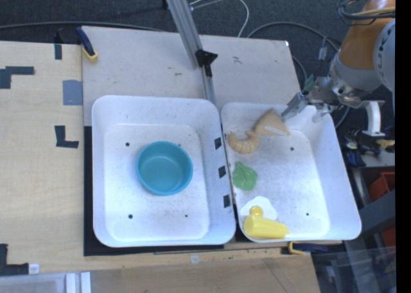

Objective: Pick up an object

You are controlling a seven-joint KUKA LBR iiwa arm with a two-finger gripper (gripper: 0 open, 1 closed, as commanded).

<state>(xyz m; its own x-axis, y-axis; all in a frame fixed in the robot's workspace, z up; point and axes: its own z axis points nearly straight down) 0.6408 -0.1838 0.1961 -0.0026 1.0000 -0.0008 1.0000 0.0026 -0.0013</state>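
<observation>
I see the claw (297, 106) over the right bin's (334, 176) far edge, just beside a tan cone (272, 124) (how wide it stands, I cannot tell). A croissant (243, 142) touches the cone. A blue bowl (165, 168) sits in the left bin (109, 157).

One fixed camera is looking down at a slant from above the surface (160, 60), taking in both white bins (103, 157) side by side, the arm (366, 47) entering at right.
</observation>
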